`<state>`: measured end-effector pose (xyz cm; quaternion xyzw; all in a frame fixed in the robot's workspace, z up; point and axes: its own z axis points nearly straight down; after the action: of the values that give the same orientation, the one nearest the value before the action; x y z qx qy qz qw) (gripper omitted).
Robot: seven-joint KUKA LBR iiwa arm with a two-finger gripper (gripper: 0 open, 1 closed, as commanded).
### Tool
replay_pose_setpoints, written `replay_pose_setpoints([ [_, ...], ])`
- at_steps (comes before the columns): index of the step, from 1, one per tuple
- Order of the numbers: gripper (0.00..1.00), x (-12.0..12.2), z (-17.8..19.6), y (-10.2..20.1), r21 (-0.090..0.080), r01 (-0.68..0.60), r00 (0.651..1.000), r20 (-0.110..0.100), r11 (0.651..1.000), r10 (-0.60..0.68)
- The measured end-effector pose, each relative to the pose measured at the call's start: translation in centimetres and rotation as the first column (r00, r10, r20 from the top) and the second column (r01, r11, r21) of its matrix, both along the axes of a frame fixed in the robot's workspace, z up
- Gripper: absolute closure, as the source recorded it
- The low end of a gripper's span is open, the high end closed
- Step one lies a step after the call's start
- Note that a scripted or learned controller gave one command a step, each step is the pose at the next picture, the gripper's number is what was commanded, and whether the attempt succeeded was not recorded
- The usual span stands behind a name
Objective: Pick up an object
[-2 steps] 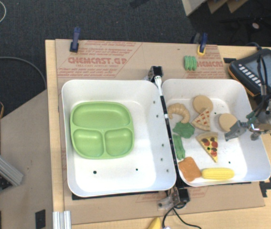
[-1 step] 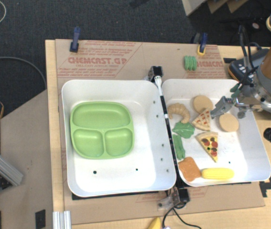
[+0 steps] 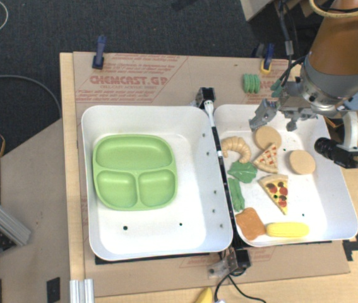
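The right bin [image 3: 340, 197] holds several toy foods: a croissant [image 3: 237, 146], a round tan biscuit [image 3: 268, 136], a second biscuit [image 3: 302, 162], two pizza slices [image 3: 268, 158] [image 3: 275, 191], a green leaf [image 3: 242, 171], a pea pod [image 3: 236, 194], an orange toast piece [image 3: 250, 223] and a yellow corn cob [image 3: 286, 230]. My gripper [image 3: 277, 118] hangs over the bin's far edge, just above the first biscuit. It is open, its grey fingers [image 3: 261, 115] spread apart with nothing between them.
The left bin [image 3: 96, 229] holds a green divided tray [image 3: 134, 171]. A small green piece [image 3: 250, 83] lies on the board behind the right bin. Blue clamps [image 3: 98, 52] sit on the board's far edge. A black fitting [image 3: 340, 153] juts in at the right.
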<state>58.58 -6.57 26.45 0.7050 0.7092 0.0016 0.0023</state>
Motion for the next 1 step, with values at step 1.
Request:
replay_pose_setpoints([
  [1,0.00,1.58,1.57,6.26,0.003,-0.002,1.000,0.000,1.000,0.002],
])
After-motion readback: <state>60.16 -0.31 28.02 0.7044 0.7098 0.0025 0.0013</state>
